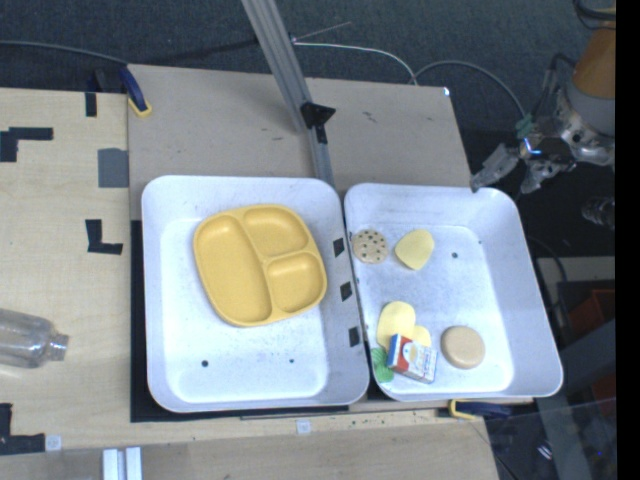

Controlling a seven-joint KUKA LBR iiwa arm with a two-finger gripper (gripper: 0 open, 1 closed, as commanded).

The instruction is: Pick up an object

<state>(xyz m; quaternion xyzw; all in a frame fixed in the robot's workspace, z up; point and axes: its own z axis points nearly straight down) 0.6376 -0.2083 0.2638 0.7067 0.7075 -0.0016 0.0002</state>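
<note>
A pale wooden desk [230, 118] carries two shallow white bins side by side, their matte floors speckled with dark scuffs. The left bin [170, 368] holds a glossy yellow plastic plate [260, 263] with three compartments, set toward its upper half, leaving bare floor along the near edge. The right bin [530, 298] holds the smaller pieces: a round tan disc [463, 347] near the lower right corner, a yellow wedge-shaped piece [414, 249] and a speckled round cookie [370, 245] near the top, and a yellow lump [397, 319] touching a small red-and-white carton [413, 358] with a green scrap [381, 367] beside it. The centre and right side lie open. The jaws [497, 171] hang over the right bin's upper right rim, apart from every piece; whether they are spread or pressed together cannot be told. A clear plastic bottle [28, 339] lies on the desk's left edge.
</note>
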